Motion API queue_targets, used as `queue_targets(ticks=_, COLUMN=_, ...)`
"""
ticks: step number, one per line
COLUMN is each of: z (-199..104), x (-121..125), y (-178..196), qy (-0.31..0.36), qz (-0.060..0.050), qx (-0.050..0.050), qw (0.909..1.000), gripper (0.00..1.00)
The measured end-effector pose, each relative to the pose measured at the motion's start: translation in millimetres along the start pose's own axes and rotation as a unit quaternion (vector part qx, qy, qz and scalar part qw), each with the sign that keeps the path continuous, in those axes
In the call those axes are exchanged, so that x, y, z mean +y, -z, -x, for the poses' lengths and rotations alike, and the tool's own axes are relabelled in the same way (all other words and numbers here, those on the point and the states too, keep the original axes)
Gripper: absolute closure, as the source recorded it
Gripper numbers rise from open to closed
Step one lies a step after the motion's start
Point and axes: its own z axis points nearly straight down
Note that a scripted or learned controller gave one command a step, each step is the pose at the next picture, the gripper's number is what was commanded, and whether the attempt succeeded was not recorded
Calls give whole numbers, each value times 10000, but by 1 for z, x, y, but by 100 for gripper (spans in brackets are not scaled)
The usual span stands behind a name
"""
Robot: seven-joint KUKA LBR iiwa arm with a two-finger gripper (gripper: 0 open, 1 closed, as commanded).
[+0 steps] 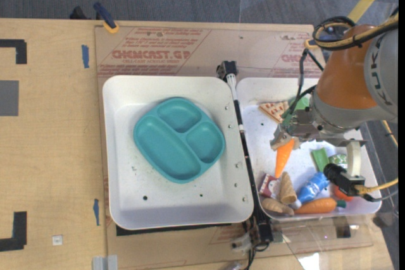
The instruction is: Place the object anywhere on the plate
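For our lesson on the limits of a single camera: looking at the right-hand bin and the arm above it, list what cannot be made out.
- Jaws: the wrist of the arm covers them, so whether the carrot is truly gripped is unclear.
- Right bin, upper right: hidden beneath the arm.
- Blue item and green item: too small and blurred to identify.
- Pizza slice: partly covered by the wrist.

A wooden bench (44, 155) carries a brown sheet (158, 47) printed in red, and two white bins lie side by side on it: the left bin (120, 199) and the right bin (253, 95), touching
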Motion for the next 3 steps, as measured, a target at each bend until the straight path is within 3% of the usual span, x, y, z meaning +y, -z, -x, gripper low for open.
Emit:
queue_targets(ticks=1, z=-69, x=59, y=53, qy=-1624, qz=19, qx=14, qw=9867, gripper=100)
queue_targets(ticks=2, z=-142, x=39, y=32, qy=-2629, qz=-56, qx=2, qw=9648, gripper=100)
queue_targets(ticks=3, z=-140, x=40, y=33, qy=-2634, qz=-41, qx=-4, qw=9647, gripper=0)
